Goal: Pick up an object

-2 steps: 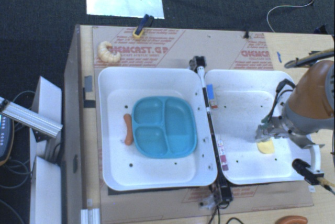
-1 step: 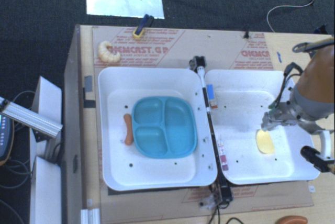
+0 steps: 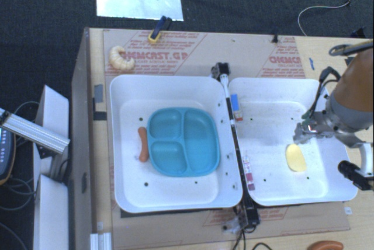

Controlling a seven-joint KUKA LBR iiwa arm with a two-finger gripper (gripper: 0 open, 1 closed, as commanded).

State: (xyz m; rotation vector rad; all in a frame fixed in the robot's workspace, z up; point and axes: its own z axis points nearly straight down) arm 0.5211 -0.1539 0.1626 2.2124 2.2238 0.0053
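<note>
Camera view: the end effector [image 3: 305, 131] hovers in the right bin [image 3: 274, 193], just above a yellow object [image 3: 295, 158] lying on the bin floor; its grip cannot be made out. A blue plate [image 3: 183, 141] and sausage [image 3: 142, 144] sit in the left bin [image 3: 169, 196].

Arm [image 3: 356, 91] cut off at right edge.

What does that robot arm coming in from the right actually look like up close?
The arm is a rounded grey tube with a wide orange band above the wrist. Thin dark cables loop along its side. It ends in a small metallic grey pincer, and a black part juts out below the wrist.
</note>
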